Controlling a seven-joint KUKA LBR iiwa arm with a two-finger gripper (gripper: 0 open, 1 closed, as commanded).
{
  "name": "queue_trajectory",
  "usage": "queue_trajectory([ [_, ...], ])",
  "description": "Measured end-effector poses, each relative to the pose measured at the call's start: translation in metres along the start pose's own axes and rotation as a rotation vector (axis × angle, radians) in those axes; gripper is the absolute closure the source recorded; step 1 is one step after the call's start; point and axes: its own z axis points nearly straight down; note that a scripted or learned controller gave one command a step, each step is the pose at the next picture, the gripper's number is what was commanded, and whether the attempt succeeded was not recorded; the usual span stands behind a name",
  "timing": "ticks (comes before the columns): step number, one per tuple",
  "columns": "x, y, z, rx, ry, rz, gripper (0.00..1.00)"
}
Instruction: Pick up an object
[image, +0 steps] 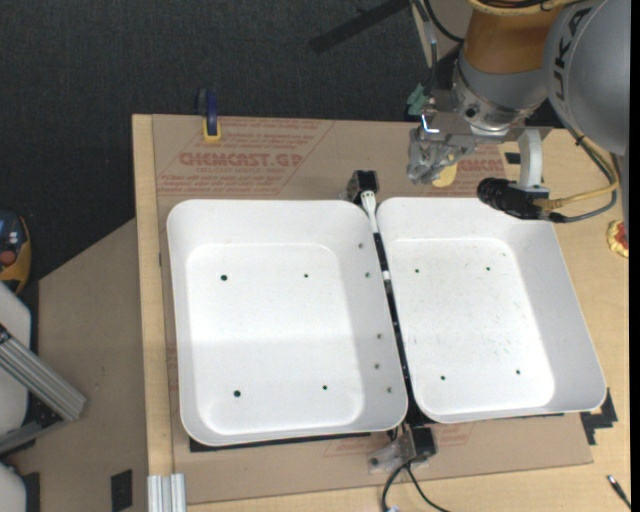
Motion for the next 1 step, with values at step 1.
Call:
queue_trajectory([
  [1,-0.0097,-0.0368,-0.0278,-0.009,-0.001,0.004,1.00],
])
